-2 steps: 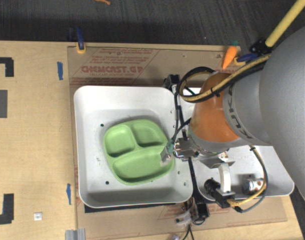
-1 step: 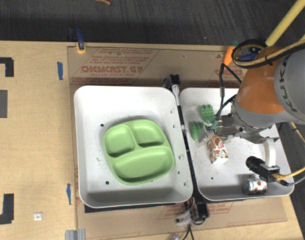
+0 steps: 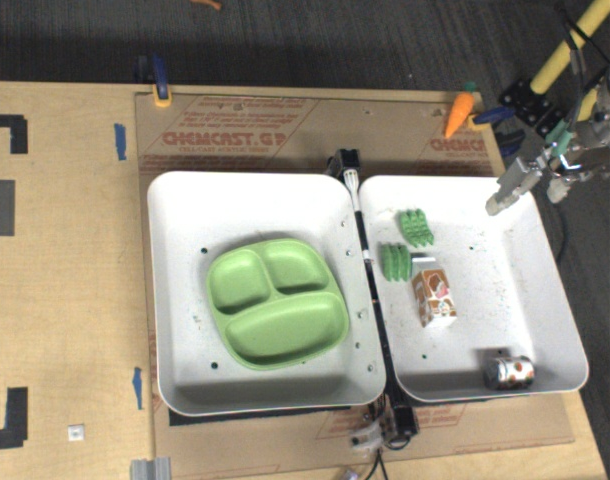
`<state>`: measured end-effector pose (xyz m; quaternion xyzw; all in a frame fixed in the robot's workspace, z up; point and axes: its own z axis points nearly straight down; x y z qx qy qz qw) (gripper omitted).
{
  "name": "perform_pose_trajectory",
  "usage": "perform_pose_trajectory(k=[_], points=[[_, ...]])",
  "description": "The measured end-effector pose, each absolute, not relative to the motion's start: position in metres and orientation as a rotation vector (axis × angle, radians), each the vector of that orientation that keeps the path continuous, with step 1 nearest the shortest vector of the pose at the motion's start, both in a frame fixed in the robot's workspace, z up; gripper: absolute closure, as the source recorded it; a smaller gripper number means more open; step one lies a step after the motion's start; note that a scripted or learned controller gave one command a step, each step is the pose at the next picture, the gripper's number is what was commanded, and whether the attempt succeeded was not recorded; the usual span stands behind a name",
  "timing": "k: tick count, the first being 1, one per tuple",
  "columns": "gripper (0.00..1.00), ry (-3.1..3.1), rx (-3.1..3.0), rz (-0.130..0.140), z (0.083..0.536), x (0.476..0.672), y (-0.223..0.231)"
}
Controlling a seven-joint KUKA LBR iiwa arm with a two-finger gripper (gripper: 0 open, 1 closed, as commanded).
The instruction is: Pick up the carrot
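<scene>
Lying on the tabletop just behind the right bin, the carrot is not yet being picked up. The end effector is hanging near it, over the bin's far right corner, carrying nothing; I cannot tell how wide it is standing. The whole grasp is remaining.

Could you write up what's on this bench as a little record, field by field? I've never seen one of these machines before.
carrot: lying on the cardboard behind the right bin, outside both bins
end effector: over the right bin's far right corner, apart from the carrot, holding nothing
left bin: holds a green divided plate
right bin: holds two green ridged pieces, a small brown and white carton and a small can lying near the front corner
task state: carrot not yet picked up
</scene>
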<state>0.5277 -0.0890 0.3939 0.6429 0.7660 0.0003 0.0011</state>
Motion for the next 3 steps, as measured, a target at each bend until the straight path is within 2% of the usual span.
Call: perform_pose_trajectory(k=[1,2,3], points=[[0.00,2.471,1.942,0.000,0.230,0.524,-0.069],[0.00,2.578,1.799,-0.001,0.186,0.479,-0.002],[0.00,2.630,1.714,0.001,0.185,0.511,-0.076]])
